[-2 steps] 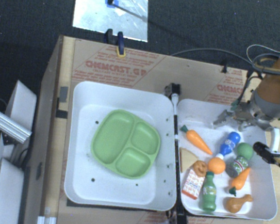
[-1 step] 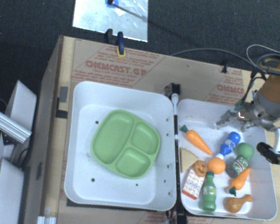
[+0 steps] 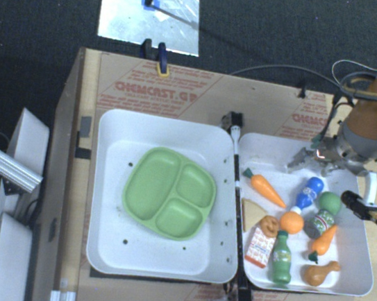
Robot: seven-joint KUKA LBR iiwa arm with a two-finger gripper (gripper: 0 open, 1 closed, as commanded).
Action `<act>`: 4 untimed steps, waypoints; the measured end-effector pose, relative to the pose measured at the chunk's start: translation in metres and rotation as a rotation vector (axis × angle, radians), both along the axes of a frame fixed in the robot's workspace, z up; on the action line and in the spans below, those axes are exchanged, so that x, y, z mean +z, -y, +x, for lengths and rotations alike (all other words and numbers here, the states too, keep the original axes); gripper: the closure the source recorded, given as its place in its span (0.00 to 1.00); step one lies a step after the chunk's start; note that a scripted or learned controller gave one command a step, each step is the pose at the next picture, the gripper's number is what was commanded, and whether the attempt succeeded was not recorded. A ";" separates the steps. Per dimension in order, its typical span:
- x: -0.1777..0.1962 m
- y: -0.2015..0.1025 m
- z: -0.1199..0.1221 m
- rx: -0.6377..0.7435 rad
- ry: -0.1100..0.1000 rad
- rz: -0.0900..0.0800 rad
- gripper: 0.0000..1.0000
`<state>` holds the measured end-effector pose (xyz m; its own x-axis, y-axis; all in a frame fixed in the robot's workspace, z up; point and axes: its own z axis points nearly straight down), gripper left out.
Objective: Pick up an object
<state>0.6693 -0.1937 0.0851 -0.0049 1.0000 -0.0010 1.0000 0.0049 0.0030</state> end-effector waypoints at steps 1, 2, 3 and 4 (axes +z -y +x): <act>0.000 0.000 0.000 0.000 0.000 0.000 0.00; 0.001 0.011 0.000 -0.002 -0.002 0.004 0.00; 0.000 0.007 0.000 -0.001 0.000 0.000 0.00; 0.000 -0.018 0.000 0.001 0.000 0.000 0.00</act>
